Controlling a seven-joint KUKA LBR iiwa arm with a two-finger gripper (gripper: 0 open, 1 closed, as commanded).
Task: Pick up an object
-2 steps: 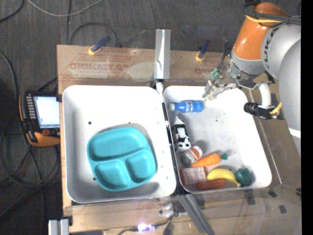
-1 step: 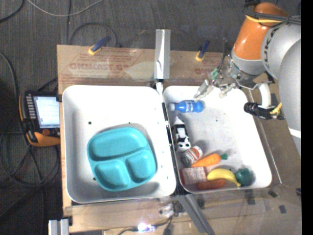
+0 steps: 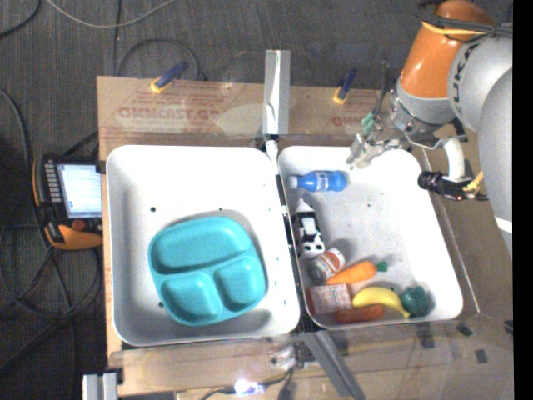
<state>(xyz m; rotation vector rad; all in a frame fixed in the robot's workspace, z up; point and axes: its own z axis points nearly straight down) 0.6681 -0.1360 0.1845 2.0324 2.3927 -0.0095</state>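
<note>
My gripper (image 3: pixel 364 151) hangs over the far rim of the right bin (image 3: pixel 433 223), a little right of a blue bottle (image 3: pixel 321 181) lying on its side. Its fingers are small and I see nothing between them. Toward the bin's front lie a black-and-white toy (image 3: pixel 309 233), a small red-and-white can (image 3: pixel 326 264), an orange carrot (image 3: pixel 355 272), a yellow banana (image 3: pixel 380 297), a red sausage-shaped piece (image 3: pixel 360 313) and a dark green item (image 3: pixel 415 300).
The left bin (image 3: pixel 133 190) holds a teal divided plate (image 3: pixel 207 268). A metal post (image 3: pixel 276 98) stands behind the divider between the bins. A tablet-like device (image 3: pixel 71 194) lies left of the bench. Bare floor shows in the right bin's middle.
</note>
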